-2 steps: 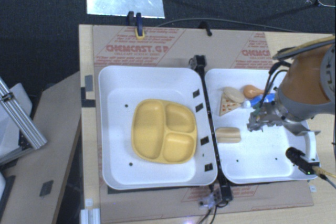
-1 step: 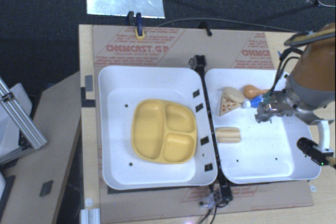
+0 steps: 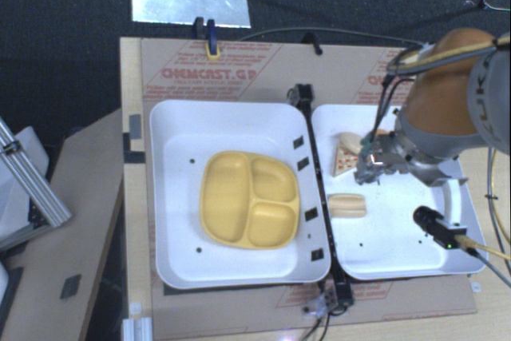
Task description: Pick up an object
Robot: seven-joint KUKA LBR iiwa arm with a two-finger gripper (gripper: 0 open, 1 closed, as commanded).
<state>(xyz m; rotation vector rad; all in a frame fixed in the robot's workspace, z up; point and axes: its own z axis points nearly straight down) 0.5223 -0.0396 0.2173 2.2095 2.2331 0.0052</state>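
counting bins: two shallow white bins side by side on the bench, a left bin (image 3: 172,196) and a right bin (image 3: 399,251), meeting at a black divider strip.
plates: one yellow plate (image 3: 249,200) with three compartments, lying flat in the middle of the left bin.
food pieces: three in the right bin. one pale bread roll (image 3: 346,206) lies on its side near the divider. one pizza slice (image 3: 344,164) sits above the roll, towards the far side. one tan rounded piece (image 3: 351,143) touches the slice at its far edge.
arm: one grey arm (image 3: 447,104) with an orange band, reaching in from the right and bent down over the right bin.
gripper: one gripper (image 3: 369,165) low over the bin, just beside the pizza slice on its right side and well above the roll.
gripper state: cannot tell how far apart it stands, and nothing is seen held in it.
clamps: one yellow and black clamp (image 3: 211,40) at the far edge of the bench.
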